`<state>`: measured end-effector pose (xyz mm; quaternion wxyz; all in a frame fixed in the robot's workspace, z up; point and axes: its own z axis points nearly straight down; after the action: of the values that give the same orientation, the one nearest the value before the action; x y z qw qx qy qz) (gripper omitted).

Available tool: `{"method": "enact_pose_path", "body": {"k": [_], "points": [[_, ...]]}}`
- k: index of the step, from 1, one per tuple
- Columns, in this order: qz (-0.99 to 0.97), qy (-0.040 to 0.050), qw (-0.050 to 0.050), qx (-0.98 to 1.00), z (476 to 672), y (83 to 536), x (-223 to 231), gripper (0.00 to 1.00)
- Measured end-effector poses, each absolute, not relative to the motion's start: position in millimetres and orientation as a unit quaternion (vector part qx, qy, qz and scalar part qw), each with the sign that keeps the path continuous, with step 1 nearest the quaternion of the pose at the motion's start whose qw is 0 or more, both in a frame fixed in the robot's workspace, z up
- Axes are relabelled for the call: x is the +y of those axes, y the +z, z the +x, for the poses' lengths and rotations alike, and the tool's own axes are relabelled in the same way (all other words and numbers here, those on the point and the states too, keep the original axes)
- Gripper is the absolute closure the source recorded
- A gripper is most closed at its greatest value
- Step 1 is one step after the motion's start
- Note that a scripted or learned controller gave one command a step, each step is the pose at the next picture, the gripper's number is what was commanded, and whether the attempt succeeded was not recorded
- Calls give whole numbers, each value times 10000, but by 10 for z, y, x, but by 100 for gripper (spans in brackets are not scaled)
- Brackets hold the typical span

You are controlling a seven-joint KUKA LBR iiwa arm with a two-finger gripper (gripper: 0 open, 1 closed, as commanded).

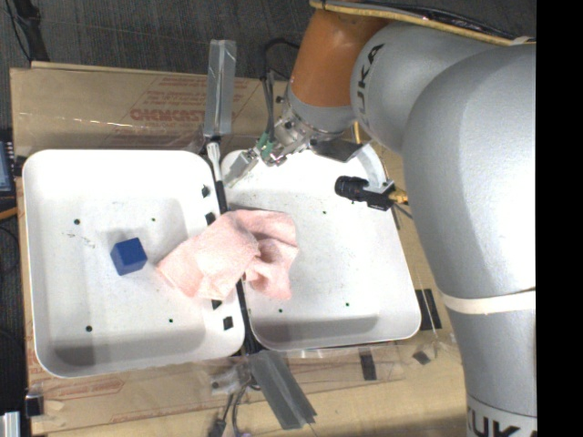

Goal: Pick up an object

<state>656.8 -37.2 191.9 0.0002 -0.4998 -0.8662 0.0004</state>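
Claw [271, 148] poised over the right bin's [364, 321] far left corner; finger state impossible to tell. Pink cloth [232, 255] draped across the divider between bins, blue cube [128, 255] alone in the left bin [55, 335]. Likely snag: cloth slipping or dragging over the divider on a shallow pinch.

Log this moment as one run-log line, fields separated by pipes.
arm over far edge of right bin | pink cloth draped across divider between bins | blue cube in left bin | nothing seen held
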Motion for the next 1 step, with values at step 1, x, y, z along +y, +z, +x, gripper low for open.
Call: {"method": "enact_pose_path", "body": {"k": [1], "points": [[-4998, 4, 2, -8662, 6568, 1919, -372, 0]]}}
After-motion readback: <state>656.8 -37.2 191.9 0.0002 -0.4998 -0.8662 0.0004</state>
